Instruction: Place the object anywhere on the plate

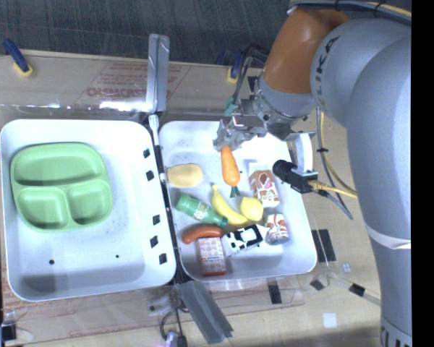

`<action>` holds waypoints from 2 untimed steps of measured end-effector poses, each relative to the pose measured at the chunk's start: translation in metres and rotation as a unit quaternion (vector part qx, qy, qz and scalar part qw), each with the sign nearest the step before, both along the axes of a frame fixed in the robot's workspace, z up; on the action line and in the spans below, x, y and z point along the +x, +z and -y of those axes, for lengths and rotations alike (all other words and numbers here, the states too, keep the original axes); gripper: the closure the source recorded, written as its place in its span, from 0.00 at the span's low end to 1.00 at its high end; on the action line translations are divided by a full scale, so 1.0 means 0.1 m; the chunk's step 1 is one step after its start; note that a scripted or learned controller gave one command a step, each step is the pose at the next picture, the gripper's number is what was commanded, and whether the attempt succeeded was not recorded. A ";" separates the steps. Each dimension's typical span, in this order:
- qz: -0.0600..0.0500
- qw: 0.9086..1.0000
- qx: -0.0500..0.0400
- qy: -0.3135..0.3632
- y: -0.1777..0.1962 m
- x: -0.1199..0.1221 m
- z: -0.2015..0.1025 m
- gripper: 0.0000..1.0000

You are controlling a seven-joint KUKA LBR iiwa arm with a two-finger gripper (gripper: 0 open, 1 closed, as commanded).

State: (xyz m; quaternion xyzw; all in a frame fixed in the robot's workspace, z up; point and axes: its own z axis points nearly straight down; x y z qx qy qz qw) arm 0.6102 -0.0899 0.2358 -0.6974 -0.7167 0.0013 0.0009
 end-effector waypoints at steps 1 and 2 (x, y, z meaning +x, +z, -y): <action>-0.001 0.997 0.001 0.078 -0.45 0.15 -0.68 1.00; -0.002 0.997 0.001 0.079 -0.35 0.15 -0.68 1.00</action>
